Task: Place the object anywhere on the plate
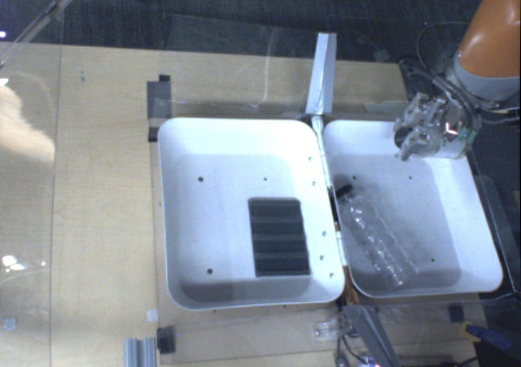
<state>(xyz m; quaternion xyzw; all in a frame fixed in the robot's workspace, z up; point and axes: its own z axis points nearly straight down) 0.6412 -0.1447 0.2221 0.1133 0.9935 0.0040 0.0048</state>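
Here, clear ribbed plastic bottle [374,237], dark ridged rectangular plate [278,236].

Wooden bench [98,219] bears two bins [187,194] (white).

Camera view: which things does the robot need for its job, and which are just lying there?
For the job:
- clear plastic bottle with a dark cap, lying in the right white bin
- dark ridged rectangular plate, in the left white bin
- two-finger gripper, above the right bin's far edge

Just there:
- grey upright strip behind the bins
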